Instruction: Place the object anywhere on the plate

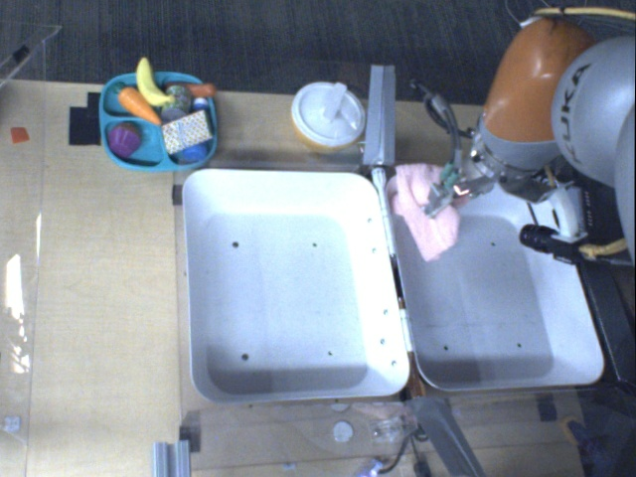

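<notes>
The gripper (440,199) hangs over the far left corner of the right bin (517,336), and its fingers are pinched on a pink cloth (425,219), which droops from them in soft folds. Most of the cloth sits to the left of and below the fingertips, with one edge lying against or just over the bin's left wall and its lower tip reaching toward the near side (whether that tip rests on the bin floor or hangs just above it cannot be told). Up and to the right of the gripper rises the arm (586,97), its orange band (532,73) close behind the wrist, with black and yellow cables running off it. To the left of the gripper, across the divider, lies the left bin (288,286), white and shallow, touching the right bin along their shared side. Farther from the gripper, up and to the left beyond the bins' far edge, a round white lid or dish with a yellow rim (328,115) rests on the bench (89,296). Well apart from the gripper, at the far left, a blue plate (139,157) with compartments holds a banana (151,83), a carrot (137,105), a purple item (123,139) and a few other small pieces too small to name.
</notes>
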`<state>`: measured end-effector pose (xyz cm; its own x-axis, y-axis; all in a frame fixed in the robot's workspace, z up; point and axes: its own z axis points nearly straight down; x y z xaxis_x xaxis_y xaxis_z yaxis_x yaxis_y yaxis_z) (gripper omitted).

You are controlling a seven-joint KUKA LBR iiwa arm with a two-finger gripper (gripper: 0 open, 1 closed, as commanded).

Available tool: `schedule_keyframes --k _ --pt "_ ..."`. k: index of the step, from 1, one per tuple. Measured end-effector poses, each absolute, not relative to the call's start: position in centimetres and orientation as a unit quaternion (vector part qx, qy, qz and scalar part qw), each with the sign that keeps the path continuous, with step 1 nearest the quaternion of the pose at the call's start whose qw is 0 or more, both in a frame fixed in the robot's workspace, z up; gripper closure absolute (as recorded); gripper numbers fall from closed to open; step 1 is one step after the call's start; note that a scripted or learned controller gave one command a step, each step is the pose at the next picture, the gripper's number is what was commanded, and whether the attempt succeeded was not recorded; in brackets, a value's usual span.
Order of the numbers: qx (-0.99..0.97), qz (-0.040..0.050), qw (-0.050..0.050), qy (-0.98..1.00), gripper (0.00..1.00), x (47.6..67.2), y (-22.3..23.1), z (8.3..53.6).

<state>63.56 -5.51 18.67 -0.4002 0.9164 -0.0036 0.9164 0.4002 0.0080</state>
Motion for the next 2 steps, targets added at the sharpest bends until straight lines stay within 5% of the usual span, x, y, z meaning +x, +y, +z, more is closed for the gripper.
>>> schedule_keyframes --k 1,2 --pt "0.545 0.0028 0.005 0.838 1.0 63.8 -5.3 22.7" --pt "0.366 0.0019 0.004 0.931 1.0 61.5 -0.1 22.5"
